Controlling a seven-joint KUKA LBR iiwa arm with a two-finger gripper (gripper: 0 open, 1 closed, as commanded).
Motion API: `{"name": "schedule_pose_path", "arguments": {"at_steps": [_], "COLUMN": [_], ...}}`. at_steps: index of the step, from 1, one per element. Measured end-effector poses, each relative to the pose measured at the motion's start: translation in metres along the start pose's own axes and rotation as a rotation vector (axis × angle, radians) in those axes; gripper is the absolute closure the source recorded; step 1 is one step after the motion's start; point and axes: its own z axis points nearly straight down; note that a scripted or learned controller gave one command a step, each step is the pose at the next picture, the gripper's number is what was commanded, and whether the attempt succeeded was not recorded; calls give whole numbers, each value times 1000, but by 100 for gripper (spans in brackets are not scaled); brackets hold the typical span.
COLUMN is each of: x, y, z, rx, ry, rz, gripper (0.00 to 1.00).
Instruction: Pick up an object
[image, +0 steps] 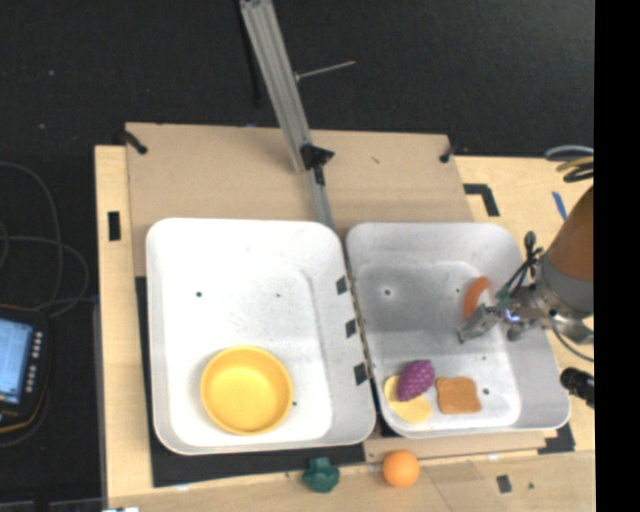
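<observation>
The gripper (487, 322), whether open or closed I cannot tell, hovers in the right bin (420, 250) touching or just beside the orange object (475, 294), toward the bin's far side.

Yellow bowl (246, 389) blocks left bin's (240, 260) near corner.

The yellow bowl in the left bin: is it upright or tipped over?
Upright. The yellow bowl sits in the left bin with its round rim and hollow facing up.

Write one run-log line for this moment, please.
hand: right bin, beside orange object | grasp: unconfirmed | yellow bowl: left bin
</observation>
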Motion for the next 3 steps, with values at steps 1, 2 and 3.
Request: {"name": "schedule_pose_path", "arguments": {"at_steps": [1, 2, 3], "x": [-1, -2, -5], "y": [0, 1, 3], "z": [43, 30, -35], "rx": [-4, -8, -12], "ry": [-2, -1, -2], "rz": [1, 3, -3], "gripper": [0, 100, 100]}}
